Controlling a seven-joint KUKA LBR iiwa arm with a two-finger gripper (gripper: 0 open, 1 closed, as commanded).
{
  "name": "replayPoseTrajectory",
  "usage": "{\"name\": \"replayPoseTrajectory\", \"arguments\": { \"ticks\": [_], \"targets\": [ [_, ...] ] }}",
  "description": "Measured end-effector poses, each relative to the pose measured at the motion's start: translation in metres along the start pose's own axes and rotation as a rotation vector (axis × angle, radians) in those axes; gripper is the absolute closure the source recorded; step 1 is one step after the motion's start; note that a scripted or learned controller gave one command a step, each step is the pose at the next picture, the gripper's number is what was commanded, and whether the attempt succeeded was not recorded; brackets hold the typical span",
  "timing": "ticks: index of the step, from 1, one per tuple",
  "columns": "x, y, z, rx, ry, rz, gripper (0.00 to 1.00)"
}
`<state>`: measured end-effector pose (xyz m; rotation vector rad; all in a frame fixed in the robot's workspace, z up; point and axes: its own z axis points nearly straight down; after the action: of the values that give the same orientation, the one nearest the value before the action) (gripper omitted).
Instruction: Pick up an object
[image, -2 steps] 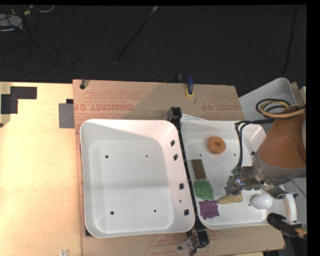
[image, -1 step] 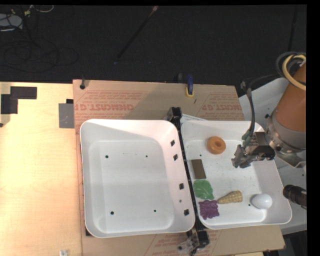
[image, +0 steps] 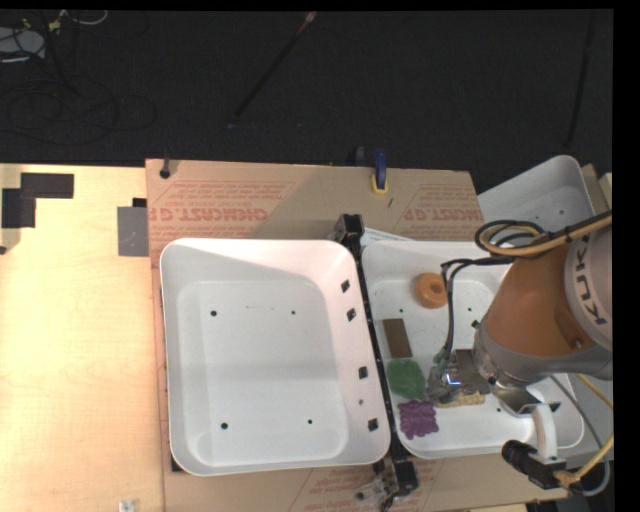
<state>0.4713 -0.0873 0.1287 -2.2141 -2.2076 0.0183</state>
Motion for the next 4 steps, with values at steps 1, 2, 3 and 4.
{"name": "replayPoseTrajectory", "arguments": {
  "ticks": [1,2,3,4],
  "targets": [
    [-0.092,0.003,-0.081,-0.023,-0.009,0.004,1.00],
    [-0.028,0.002,-0.162,-0.021,-0.002,-0.008,1.00],
    [0.019,0.001,-0.266,-0.028,-0.002,-0.010,1.00],
    [0.059,0.002,-0.128,-0.002,0.000,-0.004,1.00]
  ]
}}
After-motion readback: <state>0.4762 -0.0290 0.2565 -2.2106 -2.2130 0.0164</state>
